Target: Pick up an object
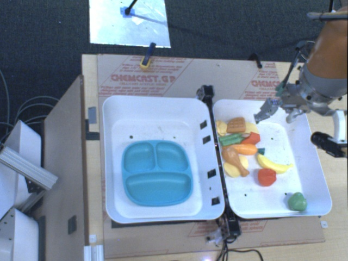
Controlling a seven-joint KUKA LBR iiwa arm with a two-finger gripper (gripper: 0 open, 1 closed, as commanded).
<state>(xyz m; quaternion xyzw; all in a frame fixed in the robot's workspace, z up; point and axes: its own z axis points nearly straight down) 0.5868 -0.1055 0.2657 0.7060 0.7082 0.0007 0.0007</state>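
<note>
a light blue divided plate (157,172) lies in the white left bin (117,113). the white right bin (311,162) holds a yellow banana (273,163), red tomato (266,176), green pepper (297,201), orange carrot (246,149), tan drumstick (235,160) and brown bread (236,125).

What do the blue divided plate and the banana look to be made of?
Blue divided plate: likely moulded plastic, with a smooth, even colour, soft sheen and rounded compartment ridges. Banana: probably toy plastic, uniformly bright yellow and slightly glossy; rubber can't be ruled out.
</note>
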